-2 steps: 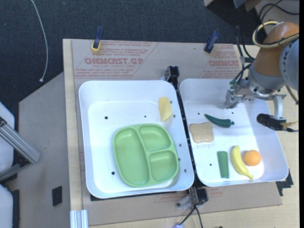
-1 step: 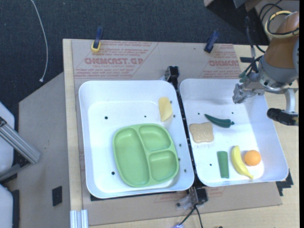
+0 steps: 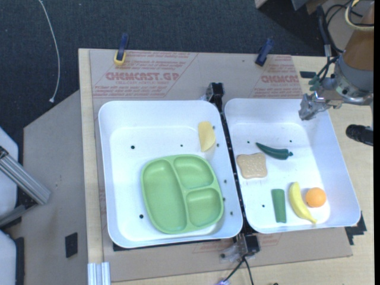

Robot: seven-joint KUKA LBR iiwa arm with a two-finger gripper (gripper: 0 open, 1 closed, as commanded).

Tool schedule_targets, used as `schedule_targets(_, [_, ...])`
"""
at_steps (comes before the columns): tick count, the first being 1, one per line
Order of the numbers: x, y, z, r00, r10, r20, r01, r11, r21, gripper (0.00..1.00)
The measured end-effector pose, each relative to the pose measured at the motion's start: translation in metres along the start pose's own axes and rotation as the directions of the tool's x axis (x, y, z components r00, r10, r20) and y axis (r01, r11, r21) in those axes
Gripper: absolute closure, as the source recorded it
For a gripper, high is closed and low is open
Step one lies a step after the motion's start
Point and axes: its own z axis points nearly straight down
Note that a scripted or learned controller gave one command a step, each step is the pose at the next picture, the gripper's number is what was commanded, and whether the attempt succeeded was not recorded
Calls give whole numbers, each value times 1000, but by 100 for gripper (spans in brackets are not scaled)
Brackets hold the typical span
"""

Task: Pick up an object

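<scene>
Grey arm (image 3: 356, 70) at upper right, end effector (image 3: 310, 107) pointing down-left.

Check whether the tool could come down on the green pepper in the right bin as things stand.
Probably yes. The tool sits above the right bin's far corner, and the green pepper lies alone on the bin floor, apart from the bread slice. Nothing lies across it.
</scene>
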Motion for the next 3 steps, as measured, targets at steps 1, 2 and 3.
schedule_targets(1, [0,1,-25,1000,0,0,0,1000,0,100])
schedule_targets(2, [44,-21,-35,1000,-3,-4,3,1000,8,100])
schedule_targets(3, [95,-31,-31,1000,-4,-5,4,1000,9,100])
